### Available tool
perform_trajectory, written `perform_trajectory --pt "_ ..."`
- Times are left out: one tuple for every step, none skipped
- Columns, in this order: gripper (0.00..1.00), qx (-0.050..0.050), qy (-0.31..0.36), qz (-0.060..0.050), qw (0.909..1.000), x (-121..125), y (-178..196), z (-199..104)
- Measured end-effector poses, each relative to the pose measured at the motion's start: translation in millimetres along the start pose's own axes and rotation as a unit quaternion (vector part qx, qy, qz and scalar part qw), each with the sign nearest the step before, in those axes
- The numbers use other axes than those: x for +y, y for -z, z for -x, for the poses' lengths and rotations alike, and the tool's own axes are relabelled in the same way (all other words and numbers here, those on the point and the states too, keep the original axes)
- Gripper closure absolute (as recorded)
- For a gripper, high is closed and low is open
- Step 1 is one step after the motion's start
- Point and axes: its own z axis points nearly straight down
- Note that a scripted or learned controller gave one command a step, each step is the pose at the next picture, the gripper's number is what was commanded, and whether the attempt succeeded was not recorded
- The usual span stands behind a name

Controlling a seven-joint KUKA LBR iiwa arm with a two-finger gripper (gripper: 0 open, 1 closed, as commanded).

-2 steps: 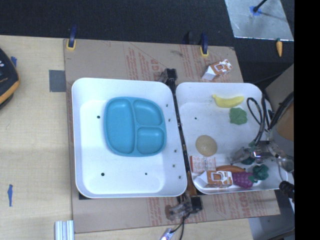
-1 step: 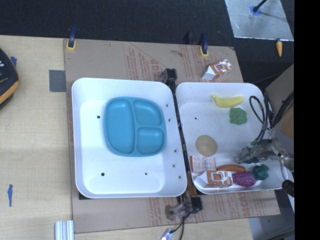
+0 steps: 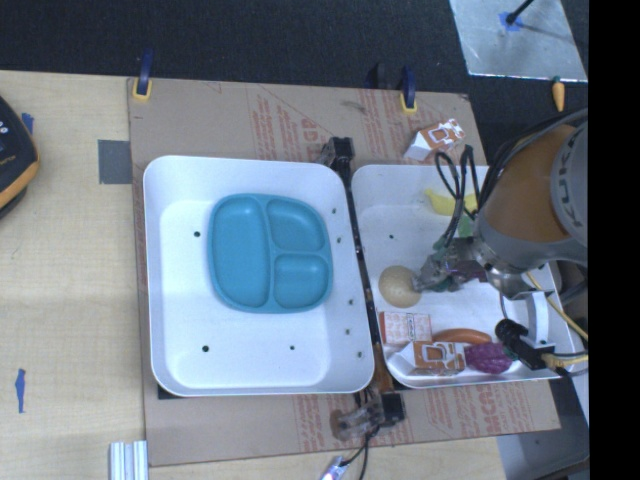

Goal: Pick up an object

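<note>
Down in the right white bin [image 3: 400, 193], the end effector [image 3: 437, 273] hovers just beside the small round beige ball-like object [image 3: 399, 286] near the bin's left wall, grip state impossible to tell, and that ball looks light, smooth, prone to rolling, so pinch across its middle.

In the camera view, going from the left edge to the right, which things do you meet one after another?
Black and yellow device → left bin → blue divided plate → beige round object → gripper → purple object.
</note>
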Motion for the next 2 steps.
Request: perform_trajectory --pt "1.0 0.0 -0.003 0.001 1.0 -28.0 114.2 27.5" --pt "1.0 0.0 -0.002 0.0 1.0 53.6 108.3 -8.6"
